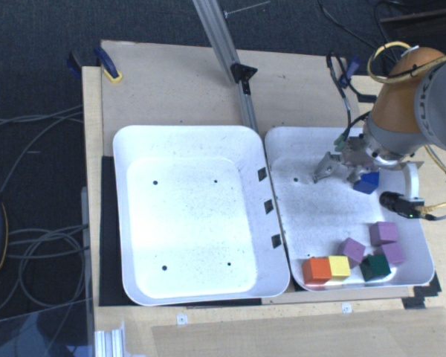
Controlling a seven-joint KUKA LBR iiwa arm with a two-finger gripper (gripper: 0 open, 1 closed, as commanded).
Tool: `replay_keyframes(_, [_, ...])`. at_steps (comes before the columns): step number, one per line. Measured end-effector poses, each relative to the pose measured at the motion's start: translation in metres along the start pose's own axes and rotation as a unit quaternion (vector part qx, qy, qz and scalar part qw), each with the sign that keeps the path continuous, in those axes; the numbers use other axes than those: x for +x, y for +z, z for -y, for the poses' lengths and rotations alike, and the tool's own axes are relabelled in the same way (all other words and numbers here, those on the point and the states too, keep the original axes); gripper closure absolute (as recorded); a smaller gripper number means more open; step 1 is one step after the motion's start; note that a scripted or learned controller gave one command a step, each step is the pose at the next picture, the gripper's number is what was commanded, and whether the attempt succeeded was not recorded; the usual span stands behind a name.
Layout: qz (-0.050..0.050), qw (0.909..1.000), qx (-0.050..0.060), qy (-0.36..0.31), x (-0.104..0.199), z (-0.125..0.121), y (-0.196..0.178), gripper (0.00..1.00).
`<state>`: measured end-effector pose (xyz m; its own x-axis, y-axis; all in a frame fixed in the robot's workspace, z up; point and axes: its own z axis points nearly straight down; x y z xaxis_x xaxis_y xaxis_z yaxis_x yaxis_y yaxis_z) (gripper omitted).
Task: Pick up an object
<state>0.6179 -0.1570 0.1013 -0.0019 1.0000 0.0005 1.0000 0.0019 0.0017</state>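
- You are looking down at a slant on a bench point(171, 73) carrying two shallow white bins side by side: the left bin point(123, 199) is occupying the centre-left of the frame and the right bin point(297, 222) the centre-right.
- The arm point(405, 103) is reaching in from the right edge of the frame, its orange band showing at upper right, and is hanging over the upper part of the right bin.
- The gripper point(340, 169) is sitting low over the upper middle of the right bin, with grey fingers pointing toward the left of the frame. They are appearing spread apart, and nothing is showing between them.
- A blue block point(367, 182) is lying just right of the gripper, partly covered by the wrist; you cannot tell whether it is touching the gripper.
- The remaining objects are clustering in the lower right corner of the right bin: an orange block point(317, 269), a yellow block point(339, 266) touching its right side, a dark green block point(374, 267), and three purple blocks point(384, 233) above and around them.
- A slanted metal pole point(221, 39) is crossing the upper centre of the frame, ending near the gap between the bins.
- Cables point(30, 222) are trailing over the dark floor at the left of the frame.
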Motion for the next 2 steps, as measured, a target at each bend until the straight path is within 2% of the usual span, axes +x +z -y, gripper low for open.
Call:
replay_keyframes(1, [0.0, 1.0, 0.0, 0.0, 0.0, 0.0, -0.01, 1.0])
replay_keyframes(2, [0.001, 1.0, -0.003, 0.001, -0.01, 0.001, -0.065, 1.0])
